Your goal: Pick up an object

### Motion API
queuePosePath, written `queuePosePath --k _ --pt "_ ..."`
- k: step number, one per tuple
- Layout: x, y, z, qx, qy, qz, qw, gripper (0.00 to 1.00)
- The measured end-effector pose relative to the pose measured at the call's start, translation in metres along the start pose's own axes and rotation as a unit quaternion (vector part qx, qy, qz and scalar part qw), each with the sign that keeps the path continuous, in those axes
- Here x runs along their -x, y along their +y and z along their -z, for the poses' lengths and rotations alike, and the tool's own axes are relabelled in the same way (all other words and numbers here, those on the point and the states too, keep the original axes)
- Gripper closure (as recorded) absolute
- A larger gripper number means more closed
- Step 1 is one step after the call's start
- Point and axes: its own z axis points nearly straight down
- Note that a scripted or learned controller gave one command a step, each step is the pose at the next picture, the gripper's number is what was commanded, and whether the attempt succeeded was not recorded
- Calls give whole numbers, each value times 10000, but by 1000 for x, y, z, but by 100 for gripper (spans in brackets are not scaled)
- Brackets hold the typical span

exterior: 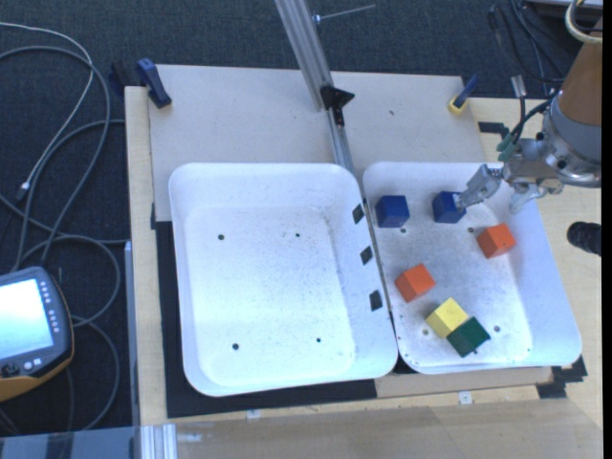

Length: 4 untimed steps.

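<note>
Hovering beside the blue cube (448,207), the gripper (497,187), its state untellable, risks nudging it away instead of grasping.

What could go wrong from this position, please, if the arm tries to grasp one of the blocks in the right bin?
The gripper sits right beside the nearer blue block, so it might nudge the block instead of grasping it. The yellow block and green block touch, so a try there may disturb both.
</note>
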Motion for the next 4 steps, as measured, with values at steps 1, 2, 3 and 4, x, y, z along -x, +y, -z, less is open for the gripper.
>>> queuePosePath --k 1,2,3,4 --pt "-26 -50 -151 -28 14 -7 10000 0" --pt "-50 -9 -172 30 8 21 10000 0" --pt "-47 -32 -173 -23 6 -7 10000 0" --pt "-48 -31 -163 -3 7 2 10000 100"
